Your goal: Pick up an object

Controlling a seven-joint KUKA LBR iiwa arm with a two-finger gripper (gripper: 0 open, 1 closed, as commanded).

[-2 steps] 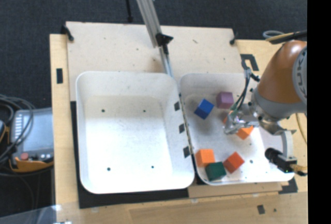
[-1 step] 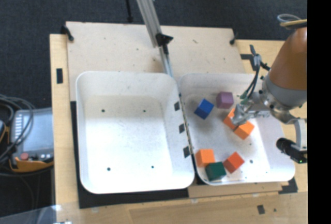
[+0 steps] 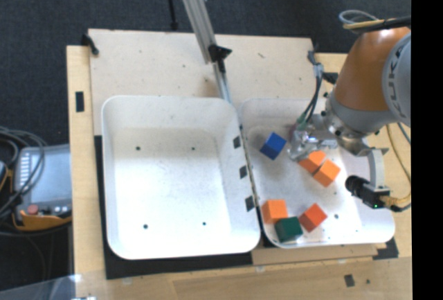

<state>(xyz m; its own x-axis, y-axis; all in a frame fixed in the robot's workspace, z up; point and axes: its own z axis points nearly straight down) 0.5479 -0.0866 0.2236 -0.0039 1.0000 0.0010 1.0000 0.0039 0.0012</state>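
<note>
The arm (image 3: 370, 80) comes in from the right and bends down over the right bin (image 3: 360, 229), its orange band above the wrist covering the bin's far right corner. The tool (image 3: 304, 143) sits low in the far half of that bin, just to the right of a blue block (image 3: 273, 146) and just above an orange block (image 3: 313, 161). Whether the tool is spread or closed cannot be told from here, and nothing can be seen held in it.

The blue block lies tilted near the bin's left wall, apart from the others. Touching the first orange block on its right is a lighter orange block (image 3: 328, 172); the pair lies in the middle of the bin. Nearer the front edge lie three more: an orange block (image 3: 275, 209), a green block (image 3: 288, 228) just in front of it and touching it, and a red-orange block (image 3: 313, 217) just to the right of the green one.

The left bin (image 3: 114, 174) stands beside the right one on the tabletop (image 3: 152, 63). A metal post (image 3: 197, 7) slants up from between the bins at the far side.
</note>
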